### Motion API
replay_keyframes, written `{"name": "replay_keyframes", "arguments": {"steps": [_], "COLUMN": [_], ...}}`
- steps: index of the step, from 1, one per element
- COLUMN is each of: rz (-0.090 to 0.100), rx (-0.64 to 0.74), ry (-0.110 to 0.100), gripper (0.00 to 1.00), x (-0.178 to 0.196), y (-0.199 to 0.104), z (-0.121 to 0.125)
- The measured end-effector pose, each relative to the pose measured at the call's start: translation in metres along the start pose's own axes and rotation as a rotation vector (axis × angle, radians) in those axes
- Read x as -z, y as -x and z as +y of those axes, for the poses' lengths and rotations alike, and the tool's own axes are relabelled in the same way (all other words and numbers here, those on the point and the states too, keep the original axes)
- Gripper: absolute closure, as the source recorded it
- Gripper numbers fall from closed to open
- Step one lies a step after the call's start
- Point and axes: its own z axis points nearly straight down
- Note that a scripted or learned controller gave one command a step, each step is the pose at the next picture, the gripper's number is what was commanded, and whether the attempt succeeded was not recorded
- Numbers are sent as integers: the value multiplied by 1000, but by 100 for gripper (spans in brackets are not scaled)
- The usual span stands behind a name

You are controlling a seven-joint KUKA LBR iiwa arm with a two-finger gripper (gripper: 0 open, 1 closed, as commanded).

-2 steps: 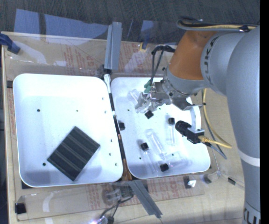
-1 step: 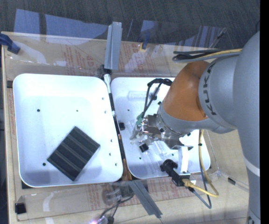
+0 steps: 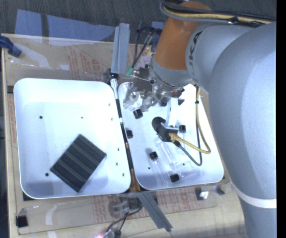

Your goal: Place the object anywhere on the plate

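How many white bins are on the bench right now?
2. The left bin holds a dark ribbed plate. The right bin sits beside it, with the arm and gripper over its far end, hiding part of it.

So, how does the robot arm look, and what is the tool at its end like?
The arm is bulky, rounded and light grey, with an orange band above the wrist. Black and yellow cables loop over that band, and another yellow cable curves below. The tool is a small metallic cluster with dark parts.
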Motion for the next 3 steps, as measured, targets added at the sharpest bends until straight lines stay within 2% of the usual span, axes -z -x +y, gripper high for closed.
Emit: {"name": "replay_keyframes", "arguments": {"steps": [1, 2, 3], "rz": [1, 0, -1], "rx": [-47, 91, 403], "ry": [0, 3, 3], "gripper": [100, 100, 100], "x": [50, 106, 187], "y": [-44, -33, -76], "z": [-62, -108, -16]}}
